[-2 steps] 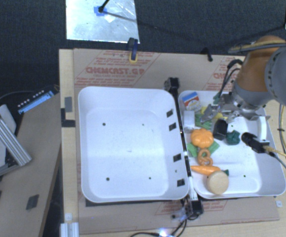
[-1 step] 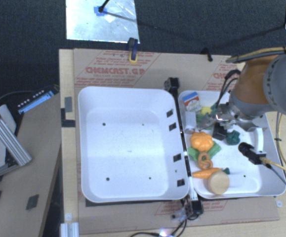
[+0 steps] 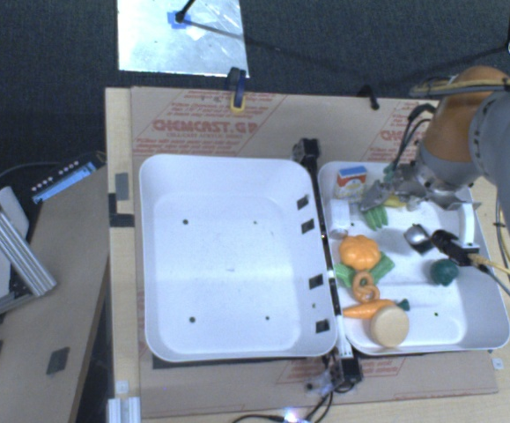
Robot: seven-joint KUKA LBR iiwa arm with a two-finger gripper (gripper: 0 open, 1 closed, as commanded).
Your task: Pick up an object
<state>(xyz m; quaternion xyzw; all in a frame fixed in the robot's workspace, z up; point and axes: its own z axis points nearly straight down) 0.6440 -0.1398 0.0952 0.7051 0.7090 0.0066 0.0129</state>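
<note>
Camera view shows two white bins side by side. The toys all sit in the right bin [image 3: 488, 320]. A little milk box [image 3: 351, 177] is at the back and an orange pumpkin [image 3: 360, 251] is in the middle. A carrot [image 3: 368, 308] and a round tan ball [image 3: 389, 326] are at the front. A dark green ball [image 3: 444, 273] is on the right side.

The tool [image 3: 383, 196] hangs low at the back of that bin, just beside the milk box. A small green toy [image 3: 376, 217] lies right under the tool, touching it or very near. I cannot tell if the tool is wide or narrow, or if it has the green toy.

The job is to pick up one thing. I think it is only partly done. The tool is down by the toys, but no toy is up clear of the bin. What is left is to grab one toy and lift it.
</note>
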